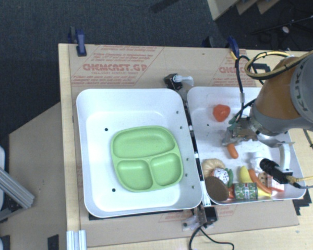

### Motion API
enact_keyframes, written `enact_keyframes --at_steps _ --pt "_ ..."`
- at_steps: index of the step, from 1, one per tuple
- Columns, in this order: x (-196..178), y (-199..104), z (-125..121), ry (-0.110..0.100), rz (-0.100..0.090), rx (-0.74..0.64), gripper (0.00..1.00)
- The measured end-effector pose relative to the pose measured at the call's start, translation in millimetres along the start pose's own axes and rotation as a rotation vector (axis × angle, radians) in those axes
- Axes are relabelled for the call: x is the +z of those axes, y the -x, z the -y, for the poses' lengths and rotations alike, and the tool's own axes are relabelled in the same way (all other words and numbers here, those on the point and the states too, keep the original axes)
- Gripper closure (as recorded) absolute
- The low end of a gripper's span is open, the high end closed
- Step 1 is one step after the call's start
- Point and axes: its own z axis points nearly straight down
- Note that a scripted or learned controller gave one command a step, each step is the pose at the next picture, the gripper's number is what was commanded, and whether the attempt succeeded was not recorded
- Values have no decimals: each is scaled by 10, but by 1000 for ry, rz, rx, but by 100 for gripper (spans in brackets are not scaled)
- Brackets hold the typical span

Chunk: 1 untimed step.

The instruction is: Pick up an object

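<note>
My gripper (236,135) hangs low over the middle of the right bin (200,104), the grey and orange arm reaching in from the right. A small orange carrot-like piece (232,151) lies just in front of the gripper's tip, apart from it or barely touching; I cannot tell which. A red-orange tomato (221,112) rests on the bin floor behind the gripper to its left. Nothing shows in the gripper.
The left bin (94,105) holds a green divided plate (146,158). Along the right bin's front edge lie a bread roll (213,165), a brown piece (216,188), a yellow banana (244,173), a green can (245,192) and several other small toys.
</note>
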Motion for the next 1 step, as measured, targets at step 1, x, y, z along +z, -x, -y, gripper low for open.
enact_keyframes --at_steps 1 --pt "-894 -785 -203 -5 -8 -10 100"
